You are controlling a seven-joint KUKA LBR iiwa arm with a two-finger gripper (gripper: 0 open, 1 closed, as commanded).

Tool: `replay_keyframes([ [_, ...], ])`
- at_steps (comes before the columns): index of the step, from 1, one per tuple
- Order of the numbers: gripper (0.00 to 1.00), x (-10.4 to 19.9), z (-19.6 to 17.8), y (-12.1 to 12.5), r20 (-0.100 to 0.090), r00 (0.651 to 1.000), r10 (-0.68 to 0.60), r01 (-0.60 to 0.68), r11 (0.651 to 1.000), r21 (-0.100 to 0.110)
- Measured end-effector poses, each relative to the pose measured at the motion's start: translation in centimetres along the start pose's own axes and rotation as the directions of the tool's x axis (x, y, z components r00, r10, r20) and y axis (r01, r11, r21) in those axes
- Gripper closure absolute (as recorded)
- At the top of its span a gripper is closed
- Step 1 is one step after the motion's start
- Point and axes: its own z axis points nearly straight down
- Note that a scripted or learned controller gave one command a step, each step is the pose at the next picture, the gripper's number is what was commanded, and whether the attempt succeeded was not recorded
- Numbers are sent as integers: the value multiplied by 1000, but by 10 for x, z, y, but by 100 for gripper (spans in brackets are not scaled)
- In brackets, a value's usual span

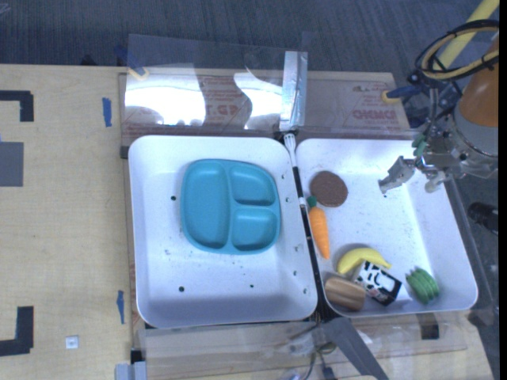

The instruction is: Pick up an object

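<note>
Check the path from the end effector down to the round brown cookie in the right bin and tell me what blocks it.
Nothing visible blocks it. The end effector hangs over the upper right of the right white bin, and only bare bin floor lies between it and the round brown cookie. The orange toy carrot sits just below the cookie, off that line.

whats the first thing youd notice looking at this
A bright blue divided plate sits alone in the left bin. The right bin holds toy food along its left and near edges, an orange carrot and yellow banana brightest, with the gripper hovering above its far side.
</note>
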Motion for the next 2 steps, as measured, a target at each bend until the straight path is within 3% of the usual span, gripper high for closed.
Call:
replay_keyframes([
  [1, 0, 48, 105, 33, -3, 982, -190, 190, 982, 7],
  [2, 0, 39, 89, 38, 3, 950, -313, 313, 950, -4],
])
